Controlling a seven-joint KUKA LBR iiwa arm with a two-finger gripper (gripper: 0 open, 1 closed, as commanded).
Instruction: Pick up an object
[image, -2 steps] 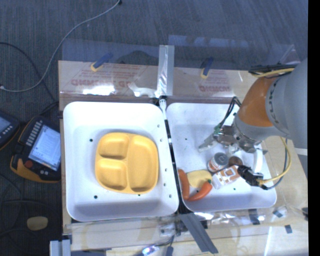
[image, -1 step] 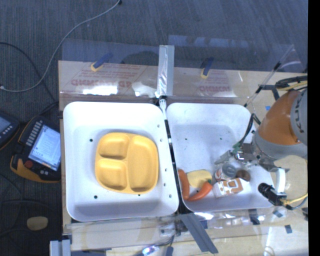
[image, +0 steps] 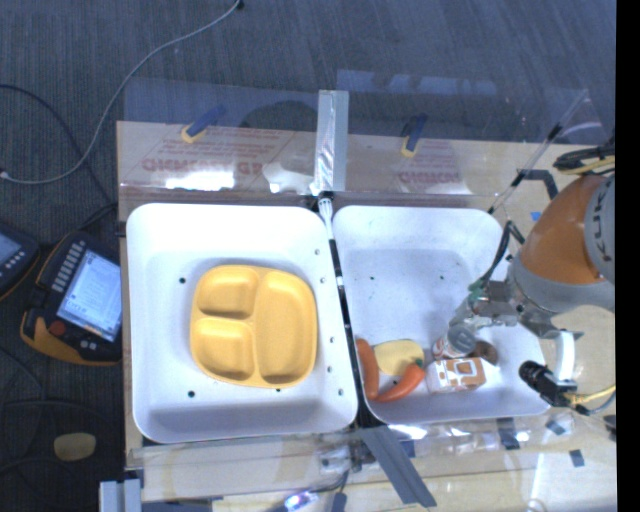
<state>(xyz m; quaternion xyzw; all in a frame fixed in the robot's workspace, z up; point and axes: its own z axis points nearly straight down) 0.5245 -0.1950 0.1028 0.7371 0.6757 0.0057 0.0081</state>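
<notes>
Low in right bin, gripper just above small box, finger state unclear

Reddish lettering is seen on the board behind the left bin and again on the board behind the right bin; it is reversed and too blurred to be read. An orange-and-white pattern is noted on the small box in the right bin; no words can be made out. The handheld screen left of the surface is illegible.
</notes>
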